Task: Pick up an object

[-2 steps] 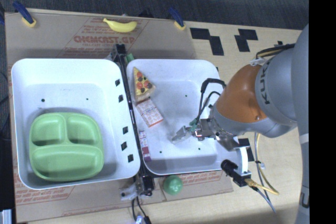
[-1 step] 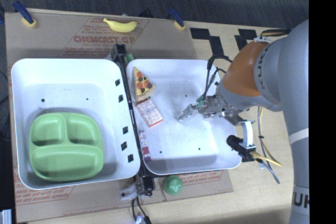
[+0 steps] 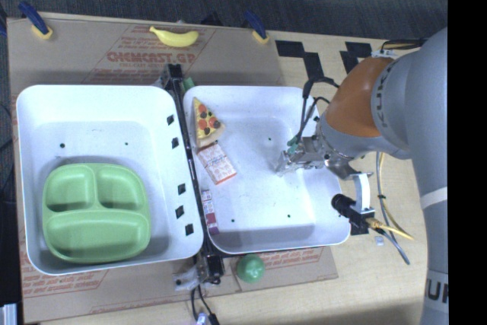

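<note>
Looking down at the bench (image 3: 380, 270), you get two shallow white plastic bins sitting side by side on a sheet of printed cardboard (image 3: 152, 57). The left bin (image 3: 30, 110) has a pale green divided plastic tray (image 3: 95, 211) with three compartments, parked in its near-left corner. The right bin (image 3: 251, 99) has a toy pizza slice with red toppings (image 3: 205, 122) up near its far-left corner, right against the divider between the bins, and a small flat card with red and white print (image 3: 217, 164) just below it, near but not quite touching as far as I can make out.

The grey arm with the orange band (image 3: 365, 99) comes in from the right and dips into the right bin. Its pincer (image 3: 295, 160) is low over the bin floor on the right side, well apart from the pizza slice and the card. Can't tell if it's open or closed, it's a blurry metallic smudge from this angle.

Outside the bins: a yellow toy banana (image 3: 174, 35) lies on the cardboard behind the left bin, a small green ball (image 3: 249, 268) sits on the cardboard in front of the right bin, and blue clamps (image 3: 34, 19) pin the far edge of the cardboard
</note>
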You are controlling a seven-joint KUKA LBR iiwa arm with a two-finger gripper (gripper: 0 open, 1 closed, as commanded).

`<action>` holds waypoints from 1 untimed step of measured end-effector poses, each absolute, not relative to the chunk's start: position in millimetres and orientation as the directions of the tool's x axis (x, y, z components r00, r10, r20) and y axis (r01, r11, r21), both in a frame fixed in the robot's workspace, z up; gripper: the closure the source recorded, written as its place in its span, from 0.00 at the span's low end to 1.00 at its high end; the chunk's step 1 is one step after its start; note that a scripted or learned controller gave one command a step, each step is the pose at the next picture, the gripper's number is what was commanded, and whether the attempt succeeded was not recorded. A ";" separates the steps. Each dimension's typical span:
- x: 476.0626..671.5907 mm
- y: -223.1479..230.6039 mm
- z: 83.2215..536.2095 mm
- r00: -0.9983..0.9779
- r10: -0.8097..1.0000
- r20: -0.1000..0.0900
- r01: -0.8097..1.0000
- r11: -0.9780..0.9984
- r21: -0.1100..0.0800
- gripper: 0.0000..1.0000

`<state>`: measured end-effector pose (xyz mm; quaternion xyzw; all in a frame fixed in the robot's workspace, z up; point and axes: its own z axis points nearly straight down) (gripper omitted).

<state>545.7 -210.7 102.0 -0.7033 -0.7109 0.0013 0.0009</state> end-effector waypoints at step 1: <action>476.7 -211.5 192.0 -0.004 1.000 0.000 1.000 0.004 0.000 1.00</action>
